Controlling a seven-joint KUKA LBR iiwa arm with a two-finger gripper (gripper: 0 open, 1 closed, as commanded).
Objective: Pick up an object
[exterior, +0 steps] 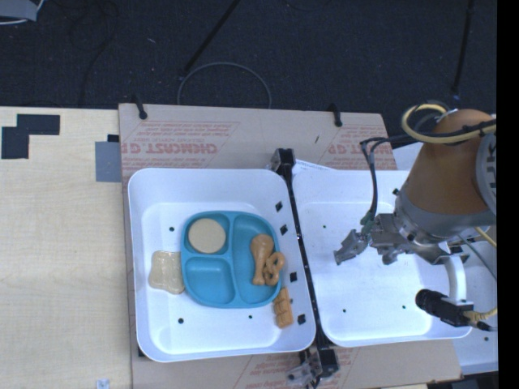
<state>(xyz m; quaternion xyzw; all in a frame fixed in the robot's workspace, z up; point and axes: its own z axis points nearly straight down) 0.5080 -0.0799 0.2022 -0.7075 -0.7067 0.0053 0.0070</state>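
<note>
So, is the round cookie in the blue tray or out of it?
In: the cookie lies inside the tray's upper-left compartment.

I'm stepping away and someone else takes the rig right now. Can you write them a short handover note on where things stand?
Gripper: over the right bin, nothing seen between its fingers; open or shut is not clear from this angle.
Things: all in the left bin. Blue divided tray holds a round tan disc and a pretzel-like piece. A pale piece lies against the tray's left edge, a small brown piece at its lower right.
Done: nothing picked yet.
Left: move to the left bin, grasp one item, lift.
</note>
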